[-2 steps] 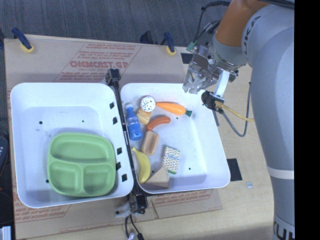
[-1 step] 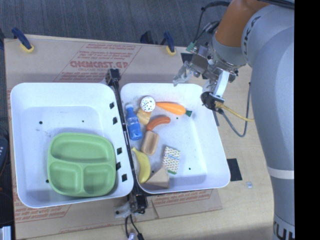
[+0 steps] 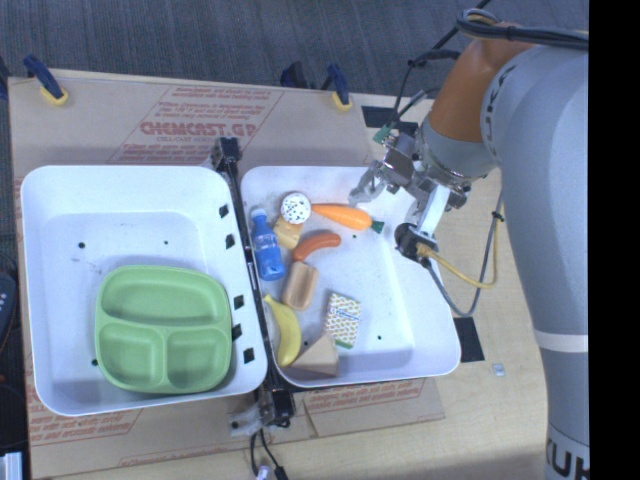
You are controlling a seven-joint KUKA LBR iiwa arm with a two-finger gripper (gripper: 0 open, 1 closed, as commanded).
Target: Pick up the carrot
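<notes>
Camera view: the carrot [image 3: 343, 216] is lying in the right bin [image 3: 425, 340], just right of the white ball [image 3: 295, 207], not yet lifted. The gripper [image 3: 372, 184] is hovering just above the carrot's right end; finger state cannot be told. Grasp and lift are remaining.

Grey arm [image 3: 545, 198], orange band, black and yellow cables.
</notes>
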